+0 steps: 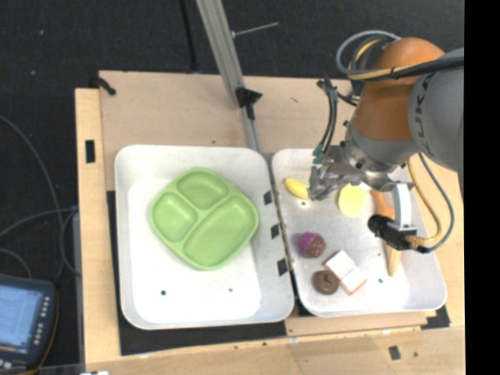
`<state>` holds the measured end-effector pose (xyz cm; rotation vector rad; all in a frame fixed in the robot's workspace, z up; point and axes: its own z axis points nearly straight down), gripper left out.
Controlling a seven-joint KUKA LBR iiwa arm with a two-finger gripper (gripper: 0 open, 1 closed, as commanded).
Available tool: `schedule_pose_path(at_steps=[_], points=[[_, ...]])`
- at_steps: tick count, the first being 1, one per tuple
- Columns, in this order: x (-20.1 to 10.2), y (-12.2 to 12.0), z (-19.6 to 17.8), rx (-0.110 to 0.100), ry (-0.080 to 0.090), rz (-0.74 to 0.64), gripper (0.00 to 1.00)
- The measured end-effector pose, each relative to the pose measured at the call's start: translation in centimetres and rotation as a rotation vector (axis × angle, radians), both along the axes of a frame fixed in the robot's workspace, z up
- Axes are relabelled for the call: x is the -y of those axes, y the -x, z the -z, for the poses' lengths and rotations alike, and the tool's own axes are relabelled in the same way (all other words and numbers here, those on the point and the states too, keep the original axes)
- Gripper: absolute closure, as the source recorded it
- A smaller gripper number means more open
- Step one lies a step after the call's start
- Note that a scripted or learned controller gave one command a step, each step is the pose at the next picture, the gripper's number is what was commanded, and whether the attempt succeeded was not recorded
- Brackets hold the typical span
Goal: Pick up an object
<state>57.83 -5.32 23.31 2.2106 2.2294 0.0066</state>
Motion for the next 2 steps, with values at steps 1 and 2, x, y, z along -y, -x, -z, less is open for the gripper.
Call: schedule_pose_path(at_steps=[1, 2], points=[[-5.2, -0.9, -0.4, -0.002, 0.000, 0.000, 1.00], [-10.6, -0.3, 0.4, -0.005, 0.000, 0.001, 1.00]])
